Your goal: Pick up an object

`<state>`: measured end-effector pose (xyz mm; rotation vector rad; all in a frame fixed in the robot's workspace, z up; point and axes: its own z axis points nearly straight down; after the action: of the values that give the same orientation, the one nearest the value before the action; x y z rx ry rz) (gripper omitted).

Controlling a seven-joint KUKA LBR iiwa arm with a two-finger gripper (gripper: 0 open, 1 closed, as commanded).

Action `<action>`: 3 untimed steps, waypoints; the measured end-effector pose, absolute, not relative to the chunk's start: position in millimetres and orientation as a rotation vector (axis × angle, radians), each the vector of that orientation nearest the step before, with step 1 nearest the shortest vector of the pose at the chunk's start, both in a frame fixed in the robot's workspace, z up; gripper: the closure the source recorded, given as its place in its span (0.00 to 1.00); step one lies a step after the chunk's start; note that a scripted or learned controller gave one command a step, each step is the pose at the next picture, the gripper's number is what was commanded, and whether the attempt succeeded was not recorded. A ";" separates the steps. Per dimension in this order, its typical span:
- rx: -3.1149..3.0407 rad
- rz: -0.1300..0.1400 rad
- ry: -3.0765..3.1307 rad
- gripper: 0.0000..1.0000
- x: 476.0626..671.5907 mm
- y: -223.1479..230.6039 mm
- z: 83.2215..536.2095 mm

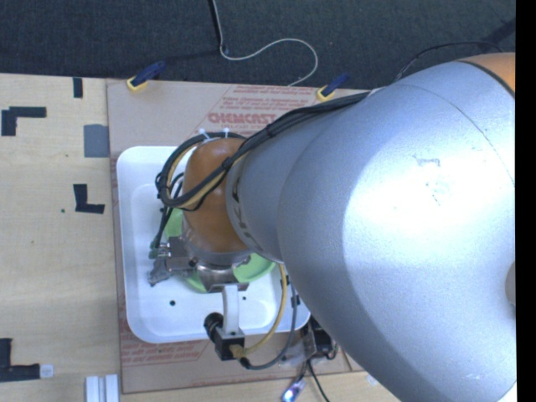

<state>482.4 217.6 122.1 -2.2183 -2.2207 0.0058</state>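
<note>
Far left of the jaws: bare tabletop (pixel 50 249) with black marks, wide open room. Nearer, a cardboard sheet (pixel 167 115) pinned by two blue-and-yellow clamps (pixel 146 74) at its far edge. On it, the white bin (pixel 138 182), with its left rim and rounded corners plain to see and a strip of clear floor along the left wall.

Over the bin's middle: wrist (pixel 209 262) pointed straight down, the orange band (pixel 213 199) just above it, black cables (pixel 172 178) looped on its left flank. A grey metal bracket (pixel 163 266) juts left from the wrist, low over the bin floor.

Jaws buried beneath the wrist; apart or together cannot be told.

Directly under and just right of the jaws: a green object (pixel 251 268), seen only as slivers on either side of the wrist, shape unclear, no telling whether gripped.

Right of the jaws: the bulky grey arm (pixel 402 224) covers the bin's right side and the tabletop beyond.
</note>
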 end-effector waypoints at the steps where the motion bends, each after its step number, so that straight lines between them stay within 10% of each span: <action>1: -2.219 0.006 -2.220 0.00 482.4 217.6 122.1; 2: -2.221 -0.013 -2.228 0.00 525.1 234.1 259.6; 3: -2.216 0.007 -2.225 1.00 522.2 233.5 261.9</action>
<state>522.2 233.5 261.9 -2.2160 -2.2246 0.0065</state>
